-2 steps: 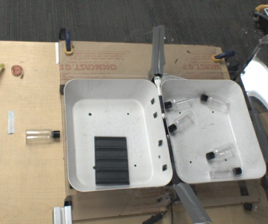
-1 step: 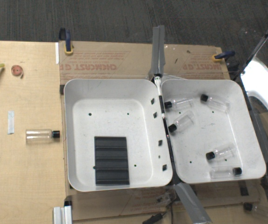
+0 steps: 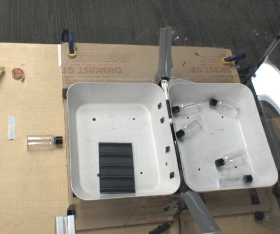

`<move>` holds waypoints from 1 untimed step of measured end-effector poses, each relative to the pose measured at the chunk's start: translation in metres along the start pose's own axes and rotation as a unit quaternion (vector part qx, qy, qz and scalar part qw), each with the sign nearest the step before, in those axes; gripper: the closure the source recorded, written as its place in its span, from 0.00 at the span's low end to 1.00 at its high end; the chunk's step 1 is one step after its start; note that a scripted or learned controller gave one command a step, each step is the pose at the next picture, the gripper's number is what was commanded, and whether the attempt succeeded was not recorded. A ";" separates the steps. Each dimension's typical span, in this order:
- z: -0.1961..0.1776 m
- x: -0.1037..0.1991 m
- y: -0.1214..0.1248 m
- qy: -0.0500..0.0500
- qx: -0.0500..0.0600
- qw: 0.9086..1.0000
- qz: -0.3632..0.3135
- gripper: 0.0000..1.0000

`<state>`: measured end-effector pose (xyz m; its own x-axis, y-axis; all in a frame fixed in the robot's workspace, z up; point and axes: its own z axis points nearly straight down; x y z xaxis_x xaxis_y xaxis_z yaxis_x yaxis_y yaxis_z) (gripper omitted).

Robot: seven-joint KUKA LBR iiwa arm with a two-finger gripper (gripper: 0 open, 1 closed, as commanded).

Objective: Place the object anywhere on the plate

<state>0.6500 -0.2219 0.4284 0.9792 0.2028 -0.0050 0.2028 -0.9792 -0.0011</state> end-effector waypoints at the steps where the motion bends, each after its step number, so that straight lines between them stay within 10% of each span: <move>1: -0.011 -0.093 -0.019 0.000 0.000 1.000 -0.019 0.00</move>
<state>0.5548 -0.2225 0.4402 0.9707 0.2402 -0.0052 0.2402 -0.9707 -0.0019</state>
